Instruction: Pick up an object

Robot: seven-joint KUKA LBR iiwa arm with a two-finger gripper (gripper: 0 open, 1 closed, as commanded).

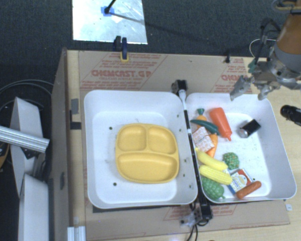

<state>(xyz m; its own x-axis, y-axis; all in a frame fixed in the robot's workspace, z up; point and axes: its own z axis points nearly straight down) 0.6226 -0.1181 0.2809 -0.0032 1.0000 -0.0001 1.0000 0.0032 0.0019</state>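
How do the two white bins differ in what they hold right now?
The left bin holds one yellow divided tray; the right bin holds many small toy foods, such as a carrot and corn. The gripper is above the right bin's far edge, away from the left bin. Both are shallow and white.

Tray (146, 154) in left bin (100, 134) (centred)

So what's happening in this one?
A robot arm is set to pick an object from the right bin, which holds toy food: a carrot, corn, broccoli, a sausage and a small dark can. The gripper hangs above that bin's far edge, its jaws open and holding nothing. The left bin holds a yellow divided tray.
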